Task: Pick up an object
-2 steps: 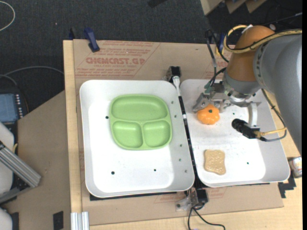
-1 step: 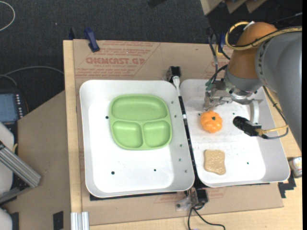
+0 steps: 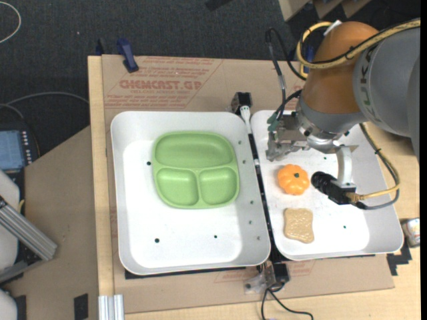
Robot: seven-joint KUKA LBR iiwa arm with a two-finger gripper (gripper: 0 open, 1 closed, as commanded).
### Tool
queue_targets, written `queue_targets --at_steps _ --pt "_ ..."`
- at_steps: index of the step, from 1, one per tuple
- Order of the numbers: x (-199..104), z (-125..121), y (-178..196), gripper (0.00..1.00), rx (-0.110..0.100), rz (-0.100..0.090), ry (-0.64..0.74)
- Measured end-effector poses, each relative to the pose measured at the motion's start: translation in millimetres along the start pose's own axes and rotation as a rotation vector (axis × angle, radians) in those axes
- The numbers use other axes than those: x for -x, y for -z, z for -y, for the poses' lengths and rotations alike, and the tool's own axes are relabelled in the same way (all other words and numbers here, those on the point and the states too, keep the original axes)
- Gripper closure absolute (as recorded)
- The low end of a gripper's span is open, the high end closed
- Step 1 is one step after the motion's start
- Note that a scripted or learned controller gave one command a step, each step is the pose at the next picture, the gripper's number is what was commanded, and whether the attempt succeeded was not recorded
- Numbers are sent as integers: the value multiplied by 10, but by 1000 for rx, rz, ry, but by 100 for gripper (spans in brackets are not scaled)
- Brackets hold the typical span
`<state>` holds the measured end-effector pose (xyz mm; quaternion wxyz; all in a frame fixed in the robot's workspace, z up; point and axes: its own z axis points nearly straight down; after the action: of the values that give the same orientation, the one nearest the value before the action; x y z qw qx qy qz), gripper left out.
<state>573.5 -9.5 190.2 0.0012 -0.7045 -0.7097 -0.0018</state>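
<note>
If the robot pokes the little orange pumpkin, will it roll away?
Probably a little. The pumpkin looks round and squat, so a sideways push might make it wobble or roll across the smooth right bin. It looks like a small toy, so likely light. Its rounded sides could slip from the gripper above it.

A green divided plate (image 3: 196, 169) lies in the left white bin (image 3: 133, 239), toward its far side, with one long compartment and two smaller ones on the near side. The right white bin (image 3: 373, 239) sits just beside it, their rims touching along the middle. Both rest on a brown cardboard sheet (image 3: 167, 79) printed with red lettering, spread over the table (image 3: 63, 199). A blue clip (image 3: 127, 55) grips the sheet's far left corner. Black clamps (image 3: 241, 103) sit at the seam between the bins, far and near. Dark carpet (image 3: 100, 5) lies beyond, crossed by thin cables.
</note>
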Motion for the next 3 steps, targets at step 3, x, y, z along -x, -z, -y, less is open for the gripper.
queue_targets --at_steps 3 --pt "-2266 894 2657 100 18 -6 1"
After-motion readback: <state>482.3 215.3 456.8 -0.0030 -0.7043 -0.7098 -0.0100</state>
